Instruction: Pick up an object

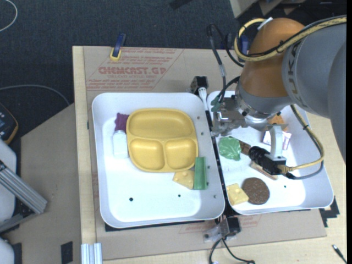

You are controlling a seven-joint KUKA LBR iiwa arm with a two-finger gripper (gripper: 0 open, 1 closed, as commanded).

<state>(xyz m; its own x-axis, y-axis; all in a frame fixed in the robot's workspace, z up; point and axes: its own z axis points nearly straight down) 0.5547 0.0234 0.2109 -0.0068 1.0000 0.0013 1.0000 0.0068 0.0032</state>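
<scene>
Presently my jaws hang over the upper left of the right bin [300, 188], just above the green crumpled piece [230, 148]; whether they are open or closed I cannot tell. That piece lies near the wall shared with the left bin [154, 202]. I judge it light, soft and yielding, not fragile, and best pinched across its bunched middle.

Count, right bin: one green crumpled piece, one brown disc [256, 191], one yellow wedge [237, 193], one white-and-pink item [278, 140].

Count, left bin: one yellow divided tray [162, 138], one green block [199, 172], one second yellow wedge [183, 178], one white bottle [119, 143], one purple piece [121, 120]
</scene>
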